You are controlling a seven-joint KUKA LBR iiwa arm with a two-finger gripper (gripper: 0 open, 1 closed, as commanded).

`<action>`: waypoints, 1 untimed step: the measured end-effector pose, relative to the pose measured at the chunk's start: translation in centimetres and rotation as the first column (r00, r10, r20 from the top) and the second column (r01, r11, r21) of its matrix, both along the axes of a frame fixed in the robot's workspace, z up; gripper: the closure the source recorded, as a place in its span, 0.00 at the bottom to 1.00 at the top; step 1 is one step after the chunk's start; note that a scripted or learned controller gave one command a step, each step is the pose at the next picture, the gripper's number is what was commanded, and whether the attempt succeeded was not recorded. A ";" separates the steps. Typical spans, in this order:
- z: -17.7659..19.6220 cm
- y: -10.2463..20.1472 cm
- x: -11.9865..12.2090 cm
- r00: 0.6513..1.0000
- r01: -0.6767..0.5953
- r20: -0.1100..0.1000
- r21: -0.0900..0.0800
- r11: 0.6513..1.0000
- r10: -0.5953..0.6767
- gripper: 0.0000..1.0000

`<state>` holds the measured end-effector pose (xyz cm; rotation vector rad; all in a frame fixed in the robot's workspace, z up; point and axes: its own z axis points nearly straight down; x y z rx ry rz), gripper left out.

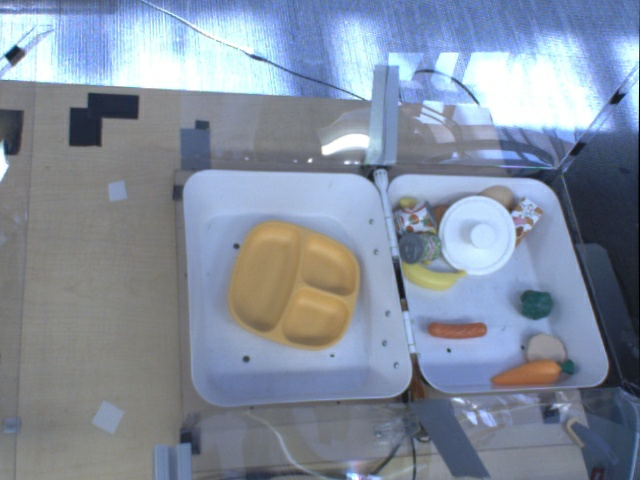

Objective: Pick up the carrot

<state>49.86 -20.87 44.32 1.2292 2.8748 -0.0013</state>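
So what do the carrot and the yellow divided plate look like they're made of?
The carrot looks like moulded plastic toy food: uniform orange, smooth, with a green stub at its end. The yellow divided plate also looks like plastic, matte, with soft rounded compartment edges and an even colour. Neither can be confirmed from this view alone.

pale wooden bench (90, 298), sunlit blue-grey carpet (250, 18) beyond

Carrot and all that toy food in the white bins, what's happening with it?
Nothing is being handled right now. The carrot lies untouched at the near edge of the right bin, beside a small tan piece. A sausage, a banana, a green vegetable and a round white lidded pot share that bin. The left bin holds a yellow divided plate. The carrot has not yet been picked up.
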 end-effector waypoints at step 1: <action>-15.4 0.4 1.2 0.997 0.080 -0.016 0.007 0.997 -0.080 1.00</action>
